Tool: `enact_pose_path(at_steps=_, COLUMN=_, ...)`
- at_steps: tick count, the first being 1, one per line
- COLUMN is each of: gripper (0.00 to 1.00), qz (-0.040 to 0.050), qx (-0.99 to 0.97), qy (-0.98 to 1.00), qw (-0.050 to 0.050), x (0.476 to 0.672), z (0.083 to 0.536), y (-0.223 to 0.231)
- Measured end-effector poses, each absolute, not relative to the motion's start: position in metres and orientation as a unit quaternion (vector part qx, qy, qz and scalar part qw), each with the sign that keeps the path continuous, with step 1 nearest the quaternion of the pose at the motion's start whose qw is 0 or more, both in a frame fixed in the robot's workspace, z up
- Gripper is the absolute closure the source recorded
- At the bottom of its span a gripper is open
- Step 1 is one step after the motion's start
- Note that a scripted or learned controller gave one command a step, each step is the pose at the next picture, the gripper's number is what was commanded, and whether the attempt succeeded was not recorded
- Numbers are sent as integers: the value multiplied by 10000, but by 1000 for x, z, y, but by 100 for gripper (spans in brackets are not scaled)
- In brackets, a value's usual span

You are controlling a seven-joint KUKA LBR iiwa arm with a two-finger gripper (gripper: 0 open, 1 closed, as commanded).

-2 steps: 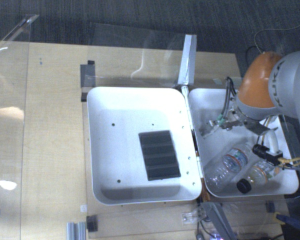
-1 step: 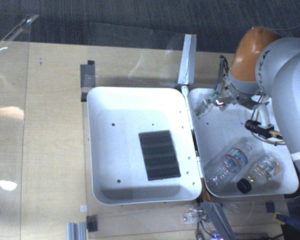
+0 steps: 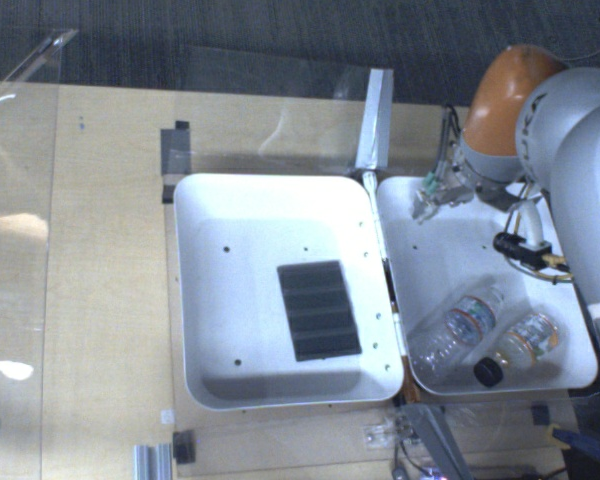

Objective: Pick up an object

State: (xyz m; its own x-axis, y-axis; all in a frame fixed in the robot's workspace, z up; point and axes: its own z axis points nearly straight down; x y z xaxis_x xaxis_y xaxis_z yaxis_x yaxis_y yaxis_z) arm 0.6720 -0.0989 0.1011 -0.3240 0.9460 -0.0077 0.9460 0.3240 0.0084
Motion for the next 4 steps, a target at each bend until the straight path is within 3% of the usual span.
enact_pose_path(at_steps=1, gripper=100, qz=22, qx=5411, qy=8410, qw=32, x=636, z=187, y=-77)
enact_pose_path(at_steps=2, gripper=0, qz=21, qx=5409, qy=8411, qw=30, x=636, z=187, y=-77)
enact_pose_path(at_steps=3, gripper=0, qz=13, qx=4995, qy=8663, qw=20, x=561, z=113, y=-113)
enact_pose_path(at_steps=4, gripper=0, qz=35, qx=4934, qy=8698, qw=92, x=493, z=90, y=-146)
